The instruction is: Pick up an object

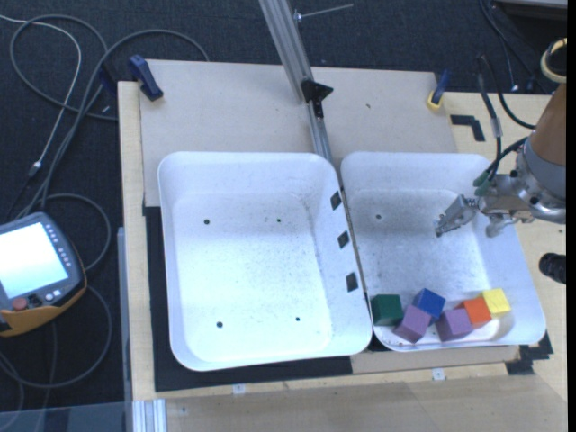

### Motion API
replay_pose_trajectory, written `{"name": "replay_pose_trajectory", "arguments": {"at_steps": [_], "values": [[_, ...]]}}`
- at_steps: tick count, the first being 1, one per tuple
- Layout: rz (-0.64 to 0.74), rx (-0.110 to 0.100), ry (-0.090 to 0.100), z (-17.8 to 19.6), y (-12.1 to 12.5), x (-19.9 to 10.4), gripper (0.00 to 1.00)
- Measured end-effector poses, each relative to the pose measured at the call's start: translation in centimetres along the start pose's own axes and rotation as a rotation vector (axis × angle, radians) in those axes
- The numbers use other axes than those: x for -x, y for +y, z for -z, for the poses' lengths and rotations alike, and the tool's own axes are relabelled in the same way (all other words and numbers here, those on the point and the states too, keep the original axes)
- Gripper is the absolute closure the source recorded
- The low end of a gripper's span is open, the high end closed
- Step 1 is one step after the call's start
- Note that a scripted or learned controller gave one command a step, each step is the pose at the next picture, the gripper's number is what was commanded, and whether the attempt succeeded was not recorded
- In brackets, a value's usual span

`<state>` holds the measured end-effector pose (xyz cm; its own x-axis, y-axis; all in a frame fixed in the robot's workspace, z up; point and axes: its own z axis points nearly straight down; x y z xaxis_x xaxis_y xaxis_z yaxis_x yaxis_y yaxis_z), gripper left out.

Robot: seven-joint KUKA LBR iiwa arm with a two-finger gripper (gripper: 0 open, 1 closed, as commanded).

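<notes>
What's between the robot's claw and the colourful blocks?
Nothing: in the camera view, bare white bin floor separates the gripper from the blocks.

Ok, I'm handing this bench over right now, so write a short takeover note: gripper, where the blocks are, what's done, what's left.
Gripper: above the right bin, upper right part, away from the blocks, nothing between its fingers; open or shut is unclear.
Blocks: all along the right bin's near edge in a row: green block, purple block, blue block, a second purple block, orange block, yellow block.
Left bin: no blocks.
Done: nothing picked up.
Left: move to the row, grasp one block, lift it.
</notes>
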<state>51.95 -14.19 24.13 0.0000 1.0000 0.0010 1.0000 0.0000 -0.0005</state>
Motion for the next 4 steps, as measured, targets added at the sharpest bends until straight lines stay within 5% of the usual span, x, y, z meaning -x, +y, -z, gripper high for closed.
{"name": "replay_pose_trajectory", "arguments": {"at_steps": [1, 2, 3, 4], "values": [[0.005, 0.005, -0.001, 1.9, 0.0, -2.7, 0.00], [-0.005, 0.004, -0.006, 0.4, 3.9, 7.0, 0.00], [0.000, -0.008, 0.003, -11.6, 4.9, 6.8, 0.00], [0.002, 0.003, -0.002, -14.3, 8.1, 7.6, 0.00]]}}
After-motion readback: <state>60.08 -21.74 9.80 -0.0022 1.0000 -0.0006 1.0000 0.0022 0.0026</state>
